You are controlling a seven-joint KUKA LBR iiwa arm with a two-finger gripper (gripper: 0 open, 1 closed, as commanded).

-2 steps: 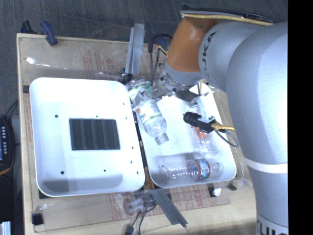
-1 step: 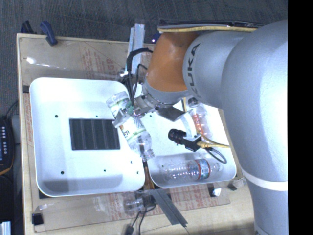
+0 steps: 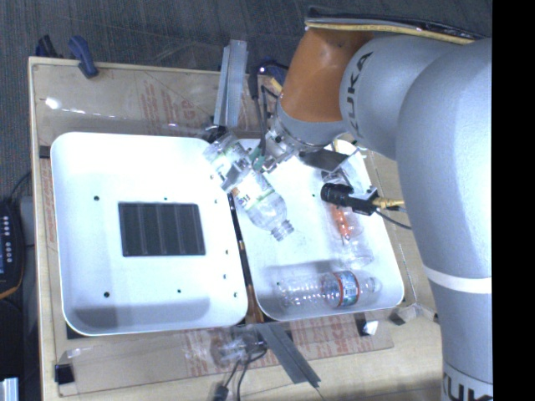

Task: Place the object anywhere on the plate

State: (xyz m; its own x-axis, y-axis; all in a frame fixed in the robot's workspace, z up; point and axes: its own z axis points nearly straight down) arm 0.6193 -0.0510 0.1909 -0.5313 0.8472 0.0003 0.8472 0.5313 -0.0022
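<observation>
The plate (image 3: 161, 229) is a dark grey ribbed rectangle lying flat in the middle of the left bin (image 3: 84, 165). A clear plastic bottle (image 3: 261, 205) hangs tilted over the rim between the two bins, cap end pointing down and right. My gripper (image 3: 236, 167) is at the bottle's upper end, near the back left corner of the right bin, with its fingers closed on the bottle's base. The bottle is to the right of the plate, about a bottle's length away from it.
In the right bin (image 3: 389, 295) a clear bottle with a blue label (image 3: 328, 289) lies along the front wall. Another clear bottle with an orange tint (image 3: 349, 230) lies at the right. The grey arm (image 3: 418, 124) covers the bin's back right part.
</observation>
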